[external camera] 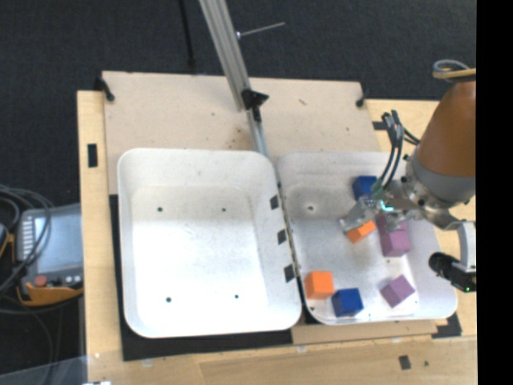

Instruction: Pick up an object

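1. Camera view, looking down at a slant on a pale wooden surface [200, 111] that carries two shallow white bins side by side.
2. The left bin [144, 175] has a few small dark dots on its floor.
3. The right bin [309, 183] holds several small coloured blocks.
4. The grey arm with its orange band [450, 135] reaches in from the right, over the right bin's far right part.
5. The tool [358, 221] hangs low over the bin, its metal fingers pointing left and toward the bin floor.
6. A small orange block [361, 231] sits right at the tool's tips. How far the fingers are spread cannot be told, nor whether they grip this block.
7. A blue block [365, 187] lies just beyond the tool, on the far side, partly hidden by cables.
8. A purple block [394, 241] lies just right of the small orange block, under the wrist.
9. Near the front edge of the right bin, an orange cube [321, 284] rests on the left, with a blue cube [347, 301] just beside it to the right.
10. Another purple cube [397, 291] sits further right, tilted, near the front right corner.
11. A slim metal pole [228, 46] rises at a slant from the far side of the surface, between the two bins.
12. A handheld control unit [48, 247] with cables lies off the surface at the far left.
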You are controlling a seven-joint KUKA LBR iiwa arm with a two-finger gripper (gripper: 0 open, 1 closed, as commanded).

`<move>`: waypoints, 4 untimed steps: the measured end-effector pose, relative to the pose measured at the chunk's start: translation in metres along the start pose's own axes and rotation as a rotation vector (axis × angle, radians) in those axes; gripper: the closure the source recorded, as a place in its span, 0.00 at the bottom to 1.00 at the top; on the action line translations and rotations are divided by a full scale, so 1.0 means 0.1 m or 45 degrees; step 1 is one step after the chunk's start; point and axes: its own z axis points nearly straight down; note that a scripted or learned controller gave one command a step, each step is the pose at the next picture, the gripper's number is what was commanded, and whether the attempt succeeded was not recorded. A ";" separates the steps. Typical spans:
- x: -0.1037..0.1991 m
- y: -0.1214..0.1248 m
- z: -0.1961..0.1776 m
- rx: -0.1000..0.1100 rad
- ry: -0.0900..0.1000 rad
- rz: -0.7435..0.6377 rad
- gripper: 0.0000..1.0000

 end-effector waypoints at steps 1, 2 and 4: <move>0.00 0.01 -0.02 -0.006 -0.001 0.003 0.00; 0.05 0.02 0.59 0.002 -0.002 0.005 0.00; -0.01 0.01 1.41 -0.007 -0.004 0.006 0.00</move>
